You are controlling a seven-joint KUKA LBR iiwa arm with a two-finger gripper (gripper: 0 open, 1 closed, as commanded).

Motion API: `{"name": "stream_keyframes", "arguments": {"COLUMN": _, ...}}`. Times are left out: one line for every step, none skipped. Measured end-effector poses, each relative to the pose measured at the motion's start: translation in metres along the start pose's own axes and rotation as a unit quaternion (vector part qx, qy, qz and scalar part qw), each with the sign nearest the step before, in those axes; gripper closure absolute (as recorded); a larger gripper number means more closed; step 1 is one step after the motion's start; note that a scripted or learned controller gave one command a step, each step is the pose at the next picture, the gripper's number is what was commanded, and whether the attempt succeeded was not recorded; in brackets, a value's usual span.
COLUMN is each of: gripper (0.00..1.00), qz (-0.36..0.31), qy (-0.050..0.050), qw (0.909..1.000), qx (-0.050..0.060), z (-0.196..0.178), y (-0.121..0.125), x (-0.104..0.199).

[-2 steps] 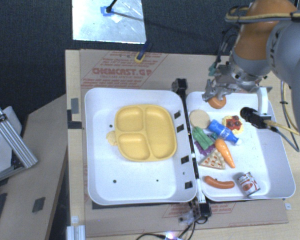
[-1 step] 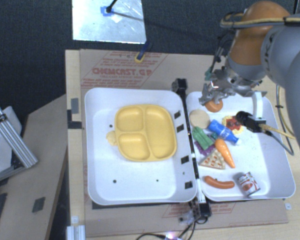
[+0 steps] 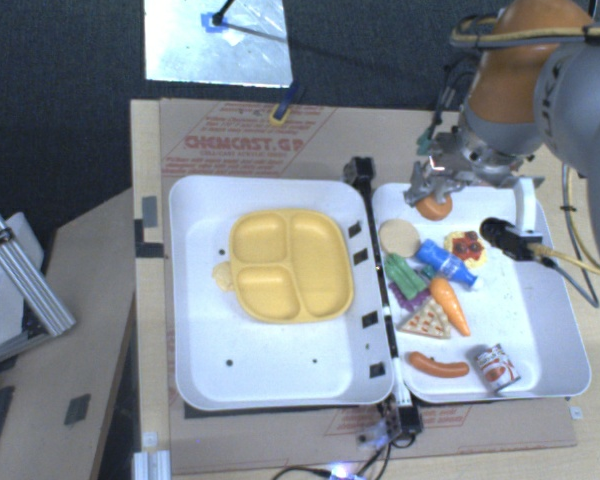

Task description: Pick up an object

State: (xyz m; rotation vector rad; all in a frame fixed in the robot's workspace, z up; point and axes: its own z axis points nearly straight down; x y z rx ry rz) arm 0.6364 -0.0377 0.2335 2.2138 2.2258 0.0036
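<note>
Over the right bin's (image 3: 570, 368) far left corner, the gripper (image 3: 432, 190) hung above an orange piece (image 3: 435, 207), apparently the target; whether its fingers gripped it, I cannot tell.

Grey arm (image 3: 580, 98), orange band (image 3: 525, 63) above wrist, yellow-black cables alongside.
</note>
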Motion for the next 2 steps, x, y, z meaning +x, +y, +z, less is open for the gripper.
{"name": "stream_keyframes", "arguments": {"gripper": 1.00, "qz": 0.000, "qy": 0.000, "qw": 1.0000, "qx": 0.000, "z": 0.0003, "y": 0.0044, "x": 0.0077}}
{"name": "stream_keyframes", "arguments": {"gripper": 1.00, "qz": 0.001, "qy": -0.001, "qw": 1.0000, "qx": 0.000, "z": 0.0020, "y": 0.0138, "x": 0.0011}}
